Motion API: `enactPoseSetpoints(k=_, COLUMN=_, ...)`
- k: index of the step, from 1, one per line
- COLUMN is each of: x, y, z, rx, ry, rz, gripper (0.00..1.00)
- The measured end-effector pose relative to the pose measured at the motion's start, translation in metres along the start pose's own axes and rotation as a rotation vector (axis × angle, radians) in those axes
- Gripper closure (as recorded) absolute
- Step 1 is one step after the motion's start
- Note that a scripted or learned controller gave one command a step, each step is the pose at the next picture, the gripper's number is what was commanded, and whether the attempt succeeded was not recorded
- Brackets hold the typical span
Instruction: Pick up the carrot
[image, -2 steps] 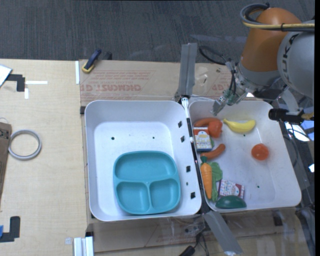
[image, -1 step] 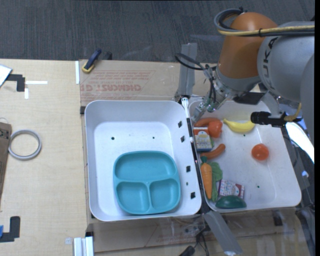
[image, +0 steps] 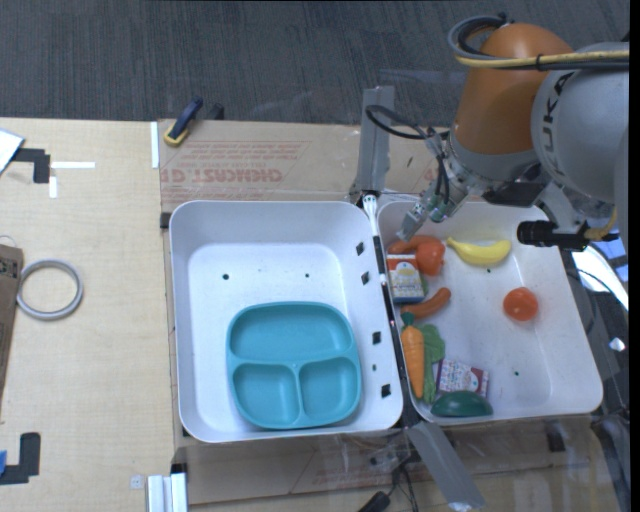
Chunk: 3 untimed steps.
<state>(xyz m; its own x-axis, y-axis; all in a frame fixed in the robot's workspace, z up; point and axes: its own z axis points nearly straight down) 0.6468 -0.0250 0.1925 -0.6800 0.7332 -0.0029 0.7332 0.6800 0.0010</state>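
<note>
Carrot (image: 413, 358) lies in the right bin (image: 560, 395), tight against the bin's left wall, lengthwise along it, green top just beside its right side. Pincer (image: 437, 210) sits at the far left corner of the same bin, well apart from the carrot, up the wall from it. Between them along that wall: a red-orange tomato-like item (image: 428, 254), a small box with a picture label (image: 406, 279) and a sausage (image: 430, 301). Pincer tip is just above the tomato-like item, near the banana (image: 480, 250); touching or not, can't tell. Pincer state: can't tell, the tip is small, blurred and partly lost against the bin rim and cables, nothing visibly between it. Arm (image: 560, 110) comes in from the right, orange band above the wrist, and covers the bin's far right corner. Rest of the right bin: an orange ball-like fruit (image: 520, 304) alone mid-bin, a small packet (image: 460, 379) and a dark green item (image: 461, 405) near the front wall, the green one partly cut by the rim. Carrot's near end runs close to the packet. Left bin (image: 200, 260) holds a teal divided plate (image: 294, 365). On the table (image: 80, 380), a tape roll (image: 45, 289) left of the bins.
</note>
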Motion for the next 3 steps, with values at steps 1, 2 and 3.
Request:
enactPoseSetpoints(k=1, x=0.051, y=-0.032, z=-0.028, rx=0.001, ry=0.002, rz=-0.120, gripper=1.00)
enactPoseSetpoints(k=2, x=0.092, y=0.052, z=-0.030, rx=0.001, ry=0.001, rz=0.035, gripper=1.00)
enactPoseSetpoints(k=3, x=0.122, y=0.087, z=0.029, rx=0.003, ry=0.002, rz=0.087, gripper=1.00)
